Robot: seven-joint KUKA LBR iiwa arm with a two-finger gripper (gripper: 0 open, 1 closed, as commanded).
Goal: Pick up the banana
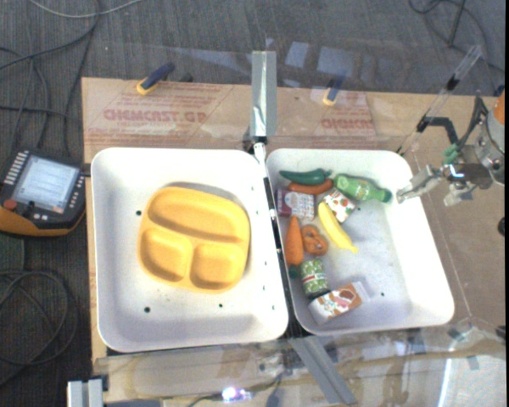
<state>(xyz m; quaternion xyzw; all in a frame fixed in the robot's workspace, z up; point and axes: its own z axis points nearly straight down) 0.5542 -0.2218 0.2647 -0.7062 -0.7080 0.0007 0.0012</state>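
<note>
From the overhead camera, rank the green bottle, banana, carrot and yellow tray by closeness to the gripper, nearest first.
From the gripper:
1. Green bottle, right bin's upper part.
2. Banana, right bin's middle.
3. Carrot, by the right bin's left wall.
4. Yellow tray, in the left bin.

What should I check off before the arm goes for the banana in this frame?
1. Banana in view in the right bin: ok.
2. Banana top unobstructed from above: ok.
3. Clearance around it: not ok, a carton touches its upper end and a pretzel-like item lies close.
4. Gripper above the banana: not ok, it is at the bin's right rim.
5. Fingers ready: cannot tell.
</note>
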